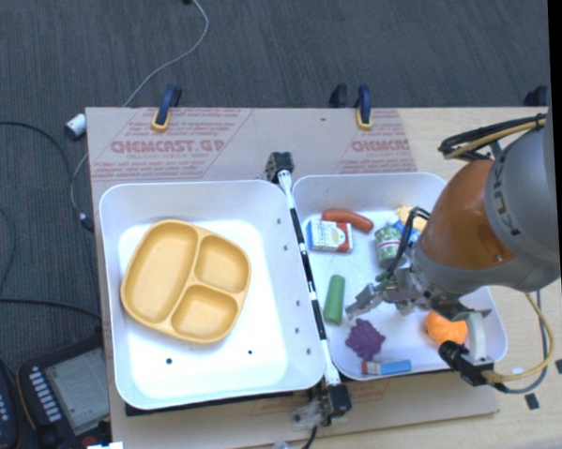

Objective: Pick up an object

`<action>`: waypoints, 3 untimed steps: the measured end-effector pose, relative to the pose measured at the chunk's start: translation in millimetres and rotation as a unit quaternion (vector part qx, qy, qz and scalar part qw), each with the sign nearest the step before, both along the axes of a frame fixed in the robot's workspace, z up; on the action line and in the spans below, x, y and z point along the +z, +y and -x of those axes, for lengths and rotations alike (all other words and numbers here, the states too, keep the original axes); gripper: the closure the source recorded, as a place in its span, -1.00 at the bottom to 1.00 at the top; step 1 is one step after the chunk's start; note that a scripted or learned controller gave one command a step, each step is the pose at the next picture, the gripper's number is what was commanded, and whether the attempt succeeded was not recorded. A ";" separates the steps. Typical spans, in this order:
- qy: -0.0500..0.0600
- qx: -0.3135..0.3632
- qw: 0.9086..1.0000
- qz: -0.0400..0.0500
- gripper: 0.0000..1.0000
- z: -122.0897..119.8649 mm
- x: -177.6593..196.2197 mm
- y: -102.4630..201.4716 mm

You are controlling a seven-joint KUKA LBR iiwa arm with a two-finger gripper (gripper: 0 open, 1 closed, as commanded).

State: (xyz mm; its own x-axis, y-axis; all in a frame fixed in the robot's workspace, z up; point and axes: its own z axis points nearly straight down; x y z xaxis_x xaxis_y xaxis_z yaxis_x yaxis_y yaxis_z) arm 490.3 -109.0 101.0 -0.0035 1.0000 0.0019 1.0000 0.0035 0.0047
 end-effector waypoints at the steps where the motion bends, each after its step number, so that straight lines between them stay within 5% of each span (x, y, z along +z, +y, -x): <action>1: 0.002 -0.001 1.000 0.001 -1.00 -44.5 -15.1 10.6; 2: -0.005 -0.002 1.000 0.003 -1.00 1.5 -14.1 12.9; 3: 0.000 -0.001 1.000 0.002 -1.00 -66.3 -15.0 -4.7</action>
State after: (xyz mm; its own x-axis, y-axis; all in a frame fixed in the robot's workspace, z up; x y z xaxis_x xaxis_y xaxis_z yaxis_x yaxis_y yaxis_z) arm 556.7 -113.7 86.1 -0.0023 1.0000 -0.0011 1.0000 0.0023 0.0052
